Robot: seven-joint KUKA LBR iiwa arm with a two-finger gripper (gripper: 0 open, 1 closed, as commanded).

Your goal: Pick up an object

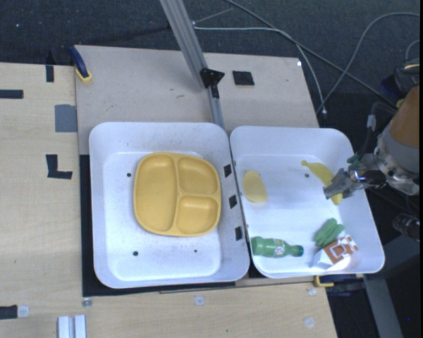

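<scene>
Nearest the camera, along the front wall of the right-hand white bin (289, 134), lie three things. A green plastic bottle with a pale label (276, 247) rests on its side at about seven o'clock in that bin, long axis running roughly left to right. At about five o'clock sit a small green leafy vegetable toy (328, 231) and, touching it on the near side, an orange-and-white checked carton (336, 252).

Farther back, a pale yellow oval piece (254, 186) lies flat at nine o'clock in the same bin, close to the wall shared with the left-hand white bin (106, 189). That left bin holds a yellow three-compartment plastic plate (176, 193) at its centre.

At about two o'clock in the right bin lies a yellow banana-shaped toy (317, 170), its long axis slanting from upper left to lower right. The two-finger gripper (338, 186) hangs at the bin's three o'clock edge, right at the banana's lower right end. So the banana stretches away from the gripper toward ten o'clock, and a small yellow patch shows just under the fingertips. How wide the gripper is set, and whether it has hold of anything, cannot be told from this angle.

Judged from this, the banana is the likeliest target.
</scene>
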